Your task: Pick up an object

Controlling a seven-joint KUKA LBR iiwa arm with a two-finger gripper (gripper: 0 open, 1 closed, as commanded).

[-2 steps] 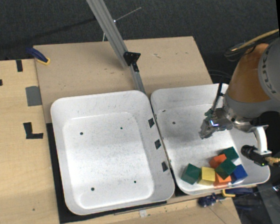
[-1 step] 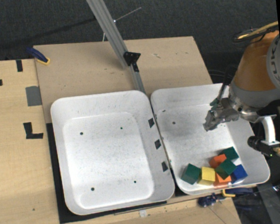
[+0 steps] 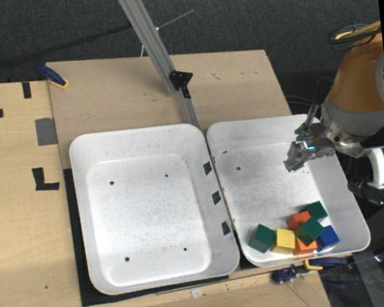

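I see the arm (image 3: 360, 89) reaching in over the right bin (image 3: 263, 175), its orange band high above that bin's far right corner and the wrist angled down toward the bin's upper right floor. The claw (image 3: 296, 160) hangs just inside the bin's right wall, tips pointing down and leftward; I cannot tell how far apart they stand, and nothing shows between them. The blocks (image 3: 294, 233) lie clustered in the right bin's near right corner, well apart from the claw: green, yellow, orange and blue pieces touching one another.
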